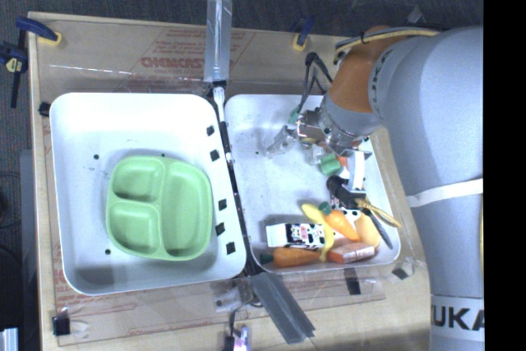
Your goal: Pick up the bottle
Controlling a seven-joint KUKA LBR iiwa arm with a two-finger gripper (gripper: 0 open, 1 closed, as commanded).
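In the right bin (246, 177), the gripper (279, 141) hangs low over the bare white floor of the upper half, pointing left. The orange-banded wrist (357, 86) is behind it. Just right of the gripper, partly under the wrist, lies what looks like the bottle (355, 168), a small white item with a green end (330, 163). The gripper is to the left of it and nothing shows in its grasp.
The right bin's front holds a pile: a black-and-white carton (294, 234), a carrot (296, 257), a yellow banana (316, 216) and orange pieces (362, 230). The left bin (74, 127) holds a green divided plate (160, 208). The grey arm (436, 168) covers the right side.
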